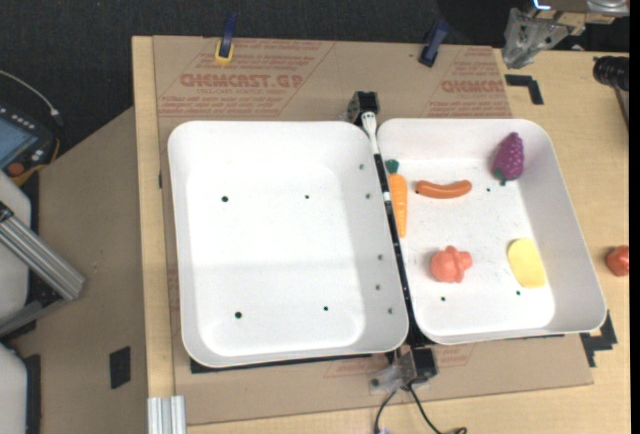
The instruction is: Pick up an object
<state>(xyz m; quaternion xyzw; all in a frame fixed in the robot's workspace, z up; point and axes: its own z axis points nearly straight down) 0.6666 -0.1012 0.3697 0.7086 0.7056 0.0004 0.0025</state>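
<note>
The right bin (560, 222) holds several toy foods. A purple bunch of grapes (509, 157) lies at its far right, and a red-orange sausage (442, 189) near the middle. An orange carrot (398, 203) rests along the left wall. A pink-red lumpy fruit (450, 264) and a yellow lemon-like piece (527, 262) sit toward the front. My gripper (524, 37) hangs high at the top right, beyond the bin's far edge and apart from every object, with nothing in it.
The left bin (270, 242) sits beside the right one, with a black divider strip (385, 212) between them. A small orange object (618, 261) lies on the bench outside the right bin. Clamps (226, 44) hold the cardboard base at the back.
</note>
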